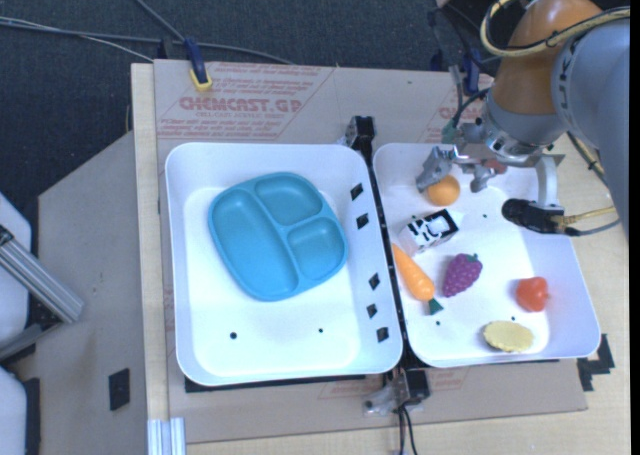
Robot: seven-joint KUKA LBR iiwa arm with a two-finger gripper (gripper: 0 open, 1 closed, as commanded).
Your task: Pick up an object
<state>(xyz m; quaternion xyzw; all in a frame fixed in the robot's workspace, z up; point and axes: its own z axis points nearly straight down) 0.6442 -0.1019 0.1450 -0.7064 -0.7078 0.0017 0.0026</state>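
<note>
— While we look down on the bench, where do we find the gripper (455, 171)?

— We find it low over the far left part of the right bin (560, 288), with the grey arm (565, 63) reaching in from the right. An orange ball (442, 189) sits right at its fingers, but we cannot tell whether they are spread or closed, nor whether the ball is between them.

— What else do we see in that bin?

— We see a black-and-white block (433, 228) just below the ball, a carrot (414, 275) along the left wall, purple grapes (461, 274) beside the carrot, a red tomato (532, 293) toward the right, and a yellow piece (509, 336) near the front edge.

— And the left bin (200, 333)?

— We see a blue divided plate (279, 234) lying flat in it, well apart from the gripper.
</note>
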